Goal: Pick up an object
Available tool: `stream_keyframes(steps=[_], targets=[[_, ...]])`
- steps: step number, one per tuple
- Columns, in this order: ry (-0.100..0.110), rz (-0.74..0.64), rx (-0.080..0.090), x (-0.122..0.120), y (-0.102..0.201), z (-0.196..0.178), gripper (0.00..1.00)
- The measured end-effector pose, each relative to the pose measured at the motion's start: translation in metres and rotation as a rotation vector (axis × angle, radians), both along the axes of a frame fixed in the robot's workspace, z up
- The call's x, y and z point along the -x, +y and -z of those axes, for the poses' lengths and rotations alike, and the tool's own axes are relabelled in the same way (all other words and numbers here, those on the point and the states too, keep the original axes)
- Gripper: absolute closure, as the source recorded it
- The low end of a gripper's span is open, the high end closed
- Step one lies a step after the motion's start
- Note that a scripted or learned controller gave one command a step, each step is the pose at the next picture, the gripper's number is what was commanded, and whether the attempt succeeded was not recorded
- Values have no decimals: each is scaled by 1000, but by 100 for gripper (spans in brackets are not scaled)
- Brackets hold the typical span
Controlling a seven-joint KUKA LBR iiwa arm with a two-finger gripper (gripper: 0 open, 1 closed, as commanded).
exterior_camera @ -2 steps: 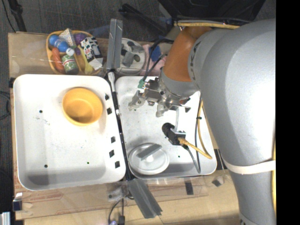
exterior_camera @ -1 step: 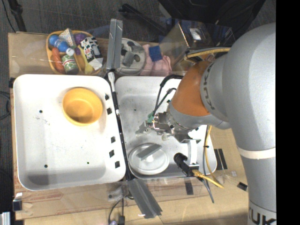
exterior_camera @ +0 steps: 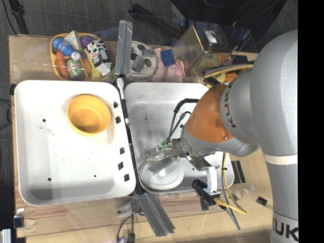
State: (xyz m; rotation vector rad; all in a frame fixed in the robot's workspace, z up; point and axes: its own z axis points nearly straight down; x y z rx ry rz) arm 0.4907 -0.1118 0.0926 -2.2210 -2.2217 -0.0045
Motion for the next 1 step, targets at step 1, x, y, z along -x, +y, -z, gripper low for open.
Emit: stream_keyframes(steps=[1], targets=[[-3,-2,1,-2,-1,-11,100]])
